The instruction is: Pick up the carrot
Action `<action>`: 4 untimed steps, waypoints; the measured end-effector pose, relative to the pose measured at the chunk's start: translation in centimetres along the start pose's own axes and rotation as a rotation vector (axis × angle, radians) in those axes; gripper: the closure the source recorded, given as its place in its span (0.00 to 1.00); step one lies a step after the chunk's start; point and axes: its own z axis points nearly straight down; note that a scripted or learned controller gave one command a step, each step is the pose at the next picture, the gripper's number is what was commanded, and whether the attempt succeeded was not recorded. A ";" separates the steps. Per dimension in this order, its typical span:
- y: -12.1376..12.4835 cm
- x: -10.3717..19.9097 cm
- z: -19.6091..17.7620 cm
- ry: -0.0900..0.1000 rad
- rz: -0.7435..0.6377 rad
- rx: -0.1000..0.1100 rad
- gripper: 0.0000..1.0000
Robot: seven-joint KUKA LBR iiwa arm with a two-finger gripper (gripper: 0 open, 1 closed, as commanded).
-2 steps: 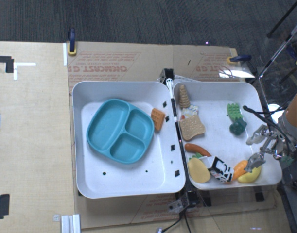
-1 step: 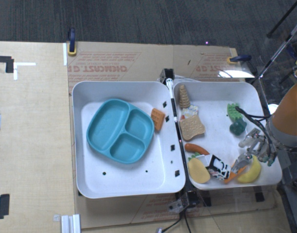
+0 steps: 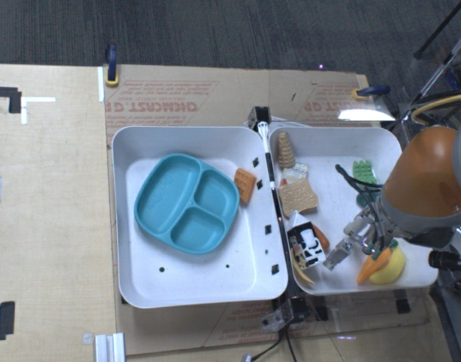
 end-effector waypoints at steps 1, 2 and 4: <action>0.2 -0.2 -0.9 -0.005 0.001 -0.003 1.00; -3.7 -3.6 -9.5 -0.007 -0.035 -0.001 1.00; -3.4 -3.2 0.9 -0.002 -0.280 0.000 0.00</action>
